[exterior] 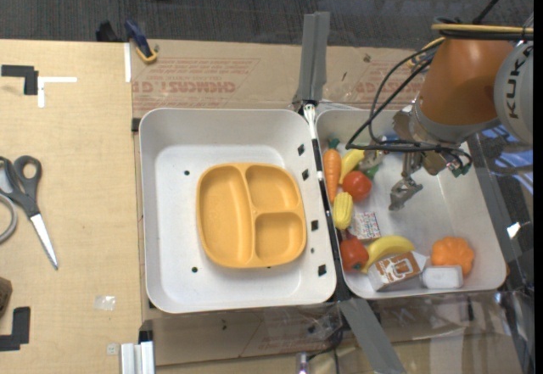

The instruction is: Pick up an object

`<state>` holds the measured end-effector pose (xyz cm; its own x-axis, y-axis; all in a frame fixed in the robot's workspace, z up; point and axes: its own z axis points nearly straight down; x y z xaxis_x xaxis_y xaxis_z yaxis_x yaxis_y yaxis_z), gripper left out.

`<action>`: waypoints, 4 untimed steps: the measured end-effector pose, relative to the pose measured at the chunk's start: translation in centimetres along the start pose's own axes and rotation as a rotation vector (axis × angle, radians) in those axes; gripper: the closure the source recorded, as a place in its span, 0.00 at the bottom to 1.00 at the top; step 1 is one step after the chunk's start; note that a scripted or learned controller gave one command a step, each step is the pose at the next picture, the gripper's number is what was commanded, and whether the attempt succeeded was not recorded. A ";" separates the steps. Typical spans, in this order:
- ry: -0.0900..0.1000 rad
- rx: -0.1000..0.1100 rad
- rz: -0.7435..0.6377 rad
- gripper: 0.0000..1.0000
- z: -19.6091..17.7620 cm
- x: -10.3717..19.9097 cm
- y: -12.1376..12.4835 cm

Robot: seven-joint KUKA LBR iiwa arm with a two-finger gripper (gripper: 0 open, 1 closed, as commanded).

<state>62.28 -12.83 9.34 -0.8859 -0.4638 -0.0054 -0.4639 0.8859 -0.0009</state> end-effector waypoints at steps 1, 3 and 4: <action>0.001 0.000 0.013 0.00 0.0 3.4 5.1; -0.017 0.014 -0.021 0.00 -0.6 5.7 6.6; -0.055 0.036 0.116 0.00 -1.4 8.8 7.2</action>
